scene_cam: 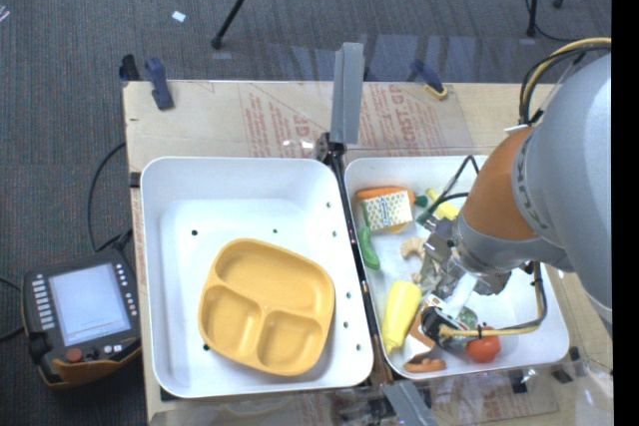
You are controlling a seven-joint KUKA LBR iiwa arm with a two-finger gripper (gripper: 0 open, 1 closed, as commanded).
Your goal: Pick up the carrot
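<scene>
Cardboard covered the bench [250, 115]. A red tomato [483, 348] sat in the right bin [555, 334], by its front wall. The orange carrot [426, 365] lay just left of the tomato, against that same wall. Farther left and behind the tomato, the tool [439, 279] hung over the bin; whether it was apart or together could not be told.

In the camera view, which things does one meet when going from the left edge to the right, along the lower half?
Control pendant, yellow divided plate, green vegetable, yellow vegetable, red tomato.
</scene>
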